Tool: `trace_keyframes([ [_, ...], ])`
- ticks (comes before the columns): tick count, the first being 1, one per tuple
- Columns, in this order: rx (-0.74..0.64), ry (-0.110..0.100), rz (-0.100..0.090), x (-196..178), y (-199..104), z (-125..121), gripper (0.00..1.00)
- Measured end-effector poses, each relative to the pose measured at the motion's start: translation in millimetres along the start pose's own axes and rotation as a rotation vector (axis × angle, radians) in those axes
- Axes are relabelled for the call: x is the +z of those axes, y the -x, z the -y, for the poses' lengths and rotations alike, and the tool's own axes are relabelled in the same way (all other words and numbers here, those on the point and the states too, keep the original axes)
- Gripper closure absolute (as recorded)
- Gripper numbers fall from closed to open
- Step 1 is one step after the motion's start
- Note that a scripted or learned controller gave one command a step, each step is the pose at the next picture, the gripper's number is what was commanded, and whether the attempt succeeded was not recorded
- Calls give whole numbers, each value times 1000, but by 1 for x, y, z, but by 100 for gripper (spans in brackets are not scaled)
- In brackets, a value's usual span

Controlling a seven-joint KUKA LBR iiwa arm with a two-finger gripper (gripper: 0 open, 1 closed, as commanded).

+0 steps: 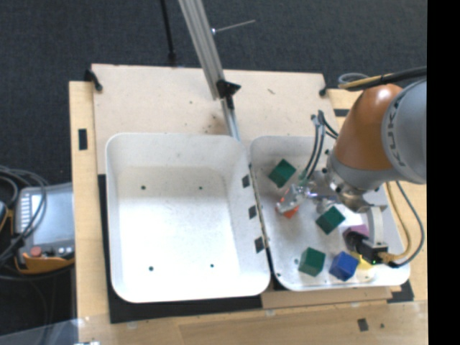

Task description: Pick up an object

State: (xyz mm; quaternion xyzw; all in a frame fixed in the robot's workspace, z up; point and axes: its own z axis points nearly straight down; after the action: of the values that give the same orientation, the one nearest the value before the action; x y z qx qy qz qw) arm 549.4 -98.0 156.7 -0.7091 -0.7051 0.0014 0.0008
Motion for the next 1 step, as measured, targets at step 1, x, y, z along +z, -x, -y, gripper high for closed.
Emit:
trace_keyframes([
  [1,-3,-1,0,47,10,1,0],
])
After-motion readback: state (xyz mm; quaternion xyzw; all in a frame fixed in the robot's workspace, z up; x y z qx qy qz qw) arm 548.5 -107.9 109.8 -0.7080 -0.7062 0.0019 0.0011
